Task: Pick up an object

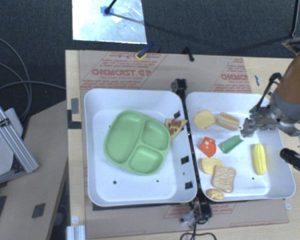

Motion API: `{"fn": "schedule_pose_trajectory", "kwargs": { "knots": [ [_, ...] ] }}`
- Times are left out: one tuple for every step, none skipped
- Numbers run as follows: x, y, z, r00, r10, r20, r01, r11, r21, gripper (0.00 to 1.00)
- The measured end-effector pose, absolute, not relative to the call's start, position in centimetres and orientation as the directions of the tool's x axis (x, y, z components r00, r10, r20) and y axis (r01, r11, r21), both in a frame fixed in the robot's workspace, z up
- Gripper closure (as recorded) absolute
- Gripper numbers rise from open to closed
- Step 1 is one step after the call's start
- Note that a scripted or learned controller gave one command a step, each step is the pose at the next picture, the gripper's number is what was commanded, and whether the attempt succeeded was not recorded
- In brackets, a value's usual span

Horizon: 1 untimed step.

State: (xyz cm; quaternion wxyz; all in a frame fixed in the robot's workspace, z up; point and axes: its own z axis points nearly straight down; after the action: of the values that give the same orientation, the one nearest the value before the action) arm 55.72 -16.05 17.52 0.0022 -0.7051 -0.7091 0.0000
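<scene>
The right bin (277,186) holds several toy foods: a yellow round piece (204,118), a bread roll (228,120), a red piece (207,146), a green pepper-like piece (231,143), a corn cob (259,158), a yellow chip (210,164), a toast slice (224,178) and a small yellow piece (215,194). My gripper (249,127) hangs low over the bin, just right of the bread roll and above the green piece. A pizza slice (175,127) lies at the left bin's right side.
A green divided plate (137,142) lies in the left bin (97,184). A black divider (188,141) runs between the two bins. The arm's orange band (296,86) sits above the right bin's far right edge.
</scene>
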Motion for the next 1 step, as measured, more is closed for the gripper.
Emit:
{"fn": "schedule_pose_trajectory", "kwargs": {
  "knots": [
    [62.09, -20.88, 20.63, -0.004, 1.000, -0.005, 1.000, 0.004, 0.011, 1.00]
  ]
}}
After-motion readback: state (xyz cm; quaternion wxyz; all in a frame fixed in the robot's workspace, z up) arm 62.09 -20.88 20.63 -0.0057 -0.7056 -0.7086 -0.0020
